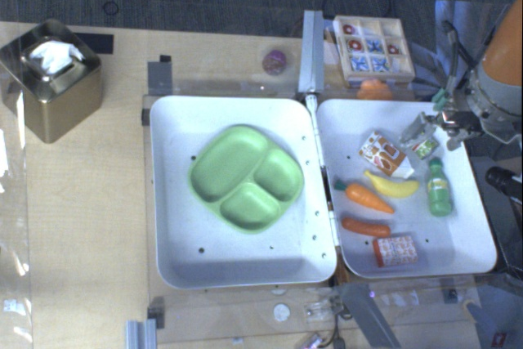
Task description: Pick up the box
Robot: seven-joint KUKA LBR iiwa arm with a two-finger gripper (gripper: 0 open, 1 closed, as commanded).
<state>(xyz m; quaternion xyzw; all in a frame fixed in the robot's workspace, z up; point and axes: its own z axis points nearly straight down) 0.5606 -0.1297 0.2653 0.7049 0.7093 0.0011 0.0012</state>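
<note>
1. Presumably light and stiff, the small white-and-orange patterned cardboard box (382,152) lies tilted in the right white bin (478,237), touching a yellow banana (392,185).
2. Gripping across its narrow sides looks safest.
3. Whether the end effector (433,129), just beside it, is spread cannot be told.

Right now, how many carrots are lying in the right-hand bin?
2. One carrot lies near the bin's middle, just below the banana. The other carrot lies lower, left of the red box. None seems hidden.
</note>
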